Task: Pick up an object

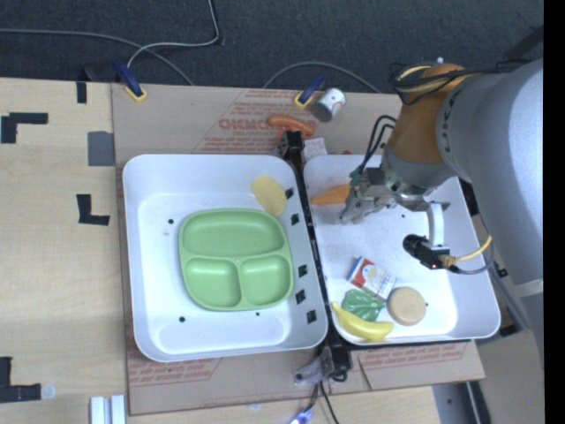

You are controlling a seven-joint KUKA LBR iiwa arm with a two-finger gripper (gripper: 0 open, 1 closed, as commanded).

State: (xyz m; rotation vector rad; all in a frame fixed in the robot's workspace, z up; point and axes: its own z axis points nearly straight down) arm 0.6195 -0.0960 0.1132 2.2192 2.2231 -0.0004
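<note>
Gripper (355,210) | lowered into right bin (468,325), upper left part; finger state cannot be told | orange carrot-like piece (330,196) lying just beside it | carton (371,276), green item (362,305), banana (360,326), tan round piece (407,306) grouped near front wall | left bin (146,237): green divided plate (236,260), yellow piece (269,194)

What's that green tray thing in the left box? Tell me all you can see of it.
The green tray is a pale green divided plate with rounded corners, smooth and matte like plastic. Raised ridges split it into three compartments: one wide one along the top and two smaller ones below. It lies flat, slightly rotated, on the floor of the left bin, near the middle. Its compartments hold nothing. A yellowish object lies just beyond its upper right corner.
</note>
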